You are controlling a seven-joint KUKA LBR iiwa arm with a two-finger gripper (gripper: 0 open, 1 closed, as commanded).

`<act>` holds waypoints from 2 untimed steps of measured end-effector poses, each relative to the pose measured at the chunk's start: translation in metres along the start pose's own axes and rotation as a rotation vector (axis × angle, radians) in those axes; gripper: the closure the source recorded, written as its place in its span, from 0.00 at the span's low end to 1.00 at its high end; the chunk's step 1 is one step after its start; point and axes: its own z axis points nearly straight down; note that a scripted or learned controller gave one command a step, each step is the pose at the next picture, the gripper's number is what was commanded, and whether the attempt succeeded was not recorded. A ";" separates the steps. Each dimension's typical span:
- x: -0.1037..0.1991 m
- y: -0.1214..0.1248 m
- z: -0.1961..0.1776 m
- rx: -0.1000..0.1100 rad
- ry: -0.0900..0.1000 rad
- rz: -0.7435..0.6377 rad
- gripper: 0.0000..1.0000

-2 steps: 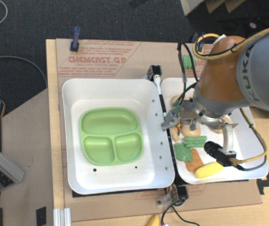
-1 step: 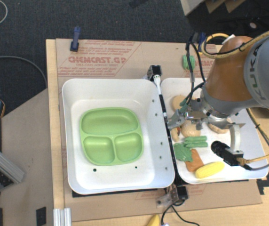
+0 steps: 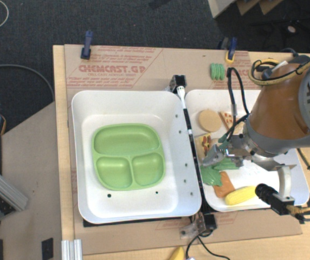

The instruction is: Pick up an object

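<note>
Single fixed camera above bench point(image 3: 117, 64), angled down over both bins point(image 3: 84, 145)

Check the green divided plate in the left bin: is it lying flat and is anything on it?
Flat, right side up, bare. The green divided plate rests on the left bin's floor, all three compartments showing only green.

Light was bright and even. The white bins point(image 3: 84, 145) glared slightly, with soft shadows. Focus was mildly soft.

Green tray point(image 3: 127, 156) in left bin point(image 3: 84, 145), hand point(image 3: 218, 155) over right bin's point(image 3: 301, 191) toys
</note>
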 end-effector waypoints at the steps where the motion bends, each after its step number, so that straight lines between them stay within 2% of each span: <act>1: 0.001 0.002 -0.011 -0.006 0.000 -0.002 1.00; 2: 0.099 0.002 -0.088 -0.012 0.005 -0.015 1.00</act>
